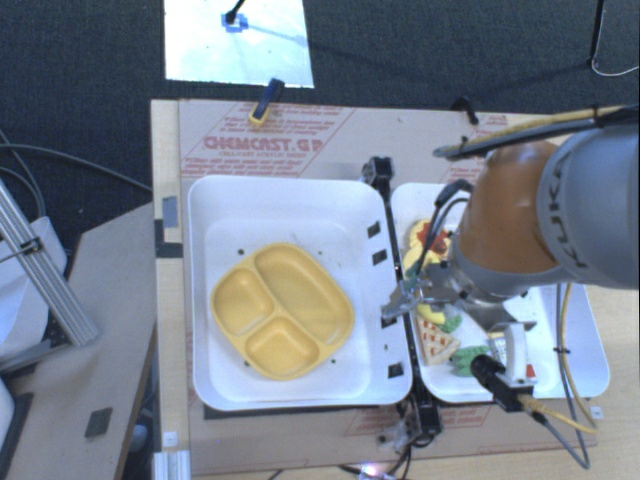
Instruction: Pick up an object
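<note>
The arm's orange wrist band (505, 218) hangs over the right bin (590, 363) and hides most of what lies in it. My gripper (432, 303) reaches down at the bin's left side, among toy food. Below it lies a pizza slice (436, 345) and a green piece (468, 360). A yellow and red piece (420, 238) peeks out just above the gripper. A yellow piece (436, 315) sits right at the gripper, but I cannot make out whether it is held.
The left bin (215, 228) holds a yellow three-compartment tray (282, 310). A black divider (392, 268) runs between the bins. A small yellow and blue tool (265, 103) lies on the board behind the bins. Cables (565, 418) trail at the front right.
</note>
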### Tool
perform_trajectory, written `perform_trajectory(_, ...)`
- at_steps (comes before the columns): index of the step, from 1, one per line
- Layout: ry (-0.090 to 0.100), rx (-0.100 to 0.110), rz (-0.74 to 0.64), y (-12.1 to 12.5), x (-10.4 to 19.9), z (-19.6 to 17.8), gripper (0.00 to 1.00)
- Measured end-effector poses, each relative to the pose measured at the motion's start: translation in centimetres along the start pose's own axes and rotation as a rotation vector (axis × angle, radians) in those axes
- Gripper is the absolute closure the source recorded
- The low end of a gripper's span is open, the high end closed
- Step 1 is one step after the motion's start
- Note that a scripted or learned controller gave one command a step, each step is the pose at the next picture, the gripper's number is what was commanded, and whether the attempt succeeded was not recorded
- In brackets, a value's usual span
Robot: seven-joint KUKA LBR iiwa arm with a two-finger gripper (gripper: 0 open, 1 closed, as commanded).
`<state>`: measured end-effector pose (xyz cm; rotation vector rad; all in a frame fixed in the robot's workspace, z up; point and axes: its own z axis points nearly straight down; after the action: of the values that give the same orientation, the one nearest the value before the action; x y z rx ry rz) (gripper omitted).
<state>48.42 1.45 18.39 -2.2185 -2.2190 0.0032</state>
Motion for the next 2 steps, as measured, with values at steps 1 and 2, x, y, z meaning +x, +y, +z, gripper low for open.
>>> perform_trajectory(1,-0.003,-0.005,0.003,0.2,-4.6,-0.3,0.0)
perform_trajectory(2,-0.003,-0.006,0.002,0.2,-7.4,0.0,0.0)
